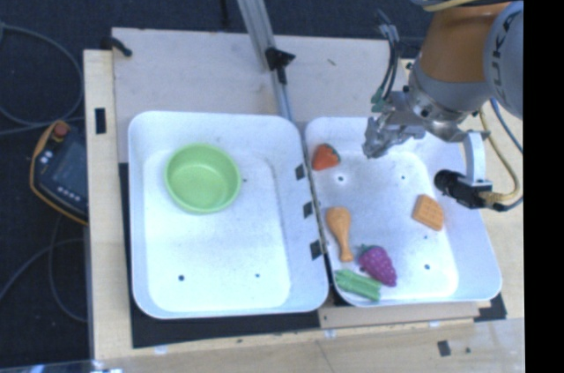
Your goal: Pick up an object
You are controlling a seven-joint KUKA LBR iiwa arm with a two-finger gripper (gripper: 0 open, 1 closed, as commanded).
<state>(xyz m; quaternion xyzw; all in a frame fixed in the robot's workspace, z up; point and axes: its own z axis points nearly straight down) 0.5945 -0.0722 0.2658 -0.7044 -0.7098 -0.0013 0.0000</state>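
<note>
You are watching the gripper [377, 144], whose grip state cannot be told here, hovering over the right bin [467, 274] just beside the strawberry [325, 157]; you are best centring it over the fruit before descending.

green bowl [204, 177], purple grapes [377, 264] (knobbly), white bins [220, 292]

Two white bins [291, 186] side by side on bench, grey pole [251, 1] above, orange-edged pendant [60, 173] at left
</note>
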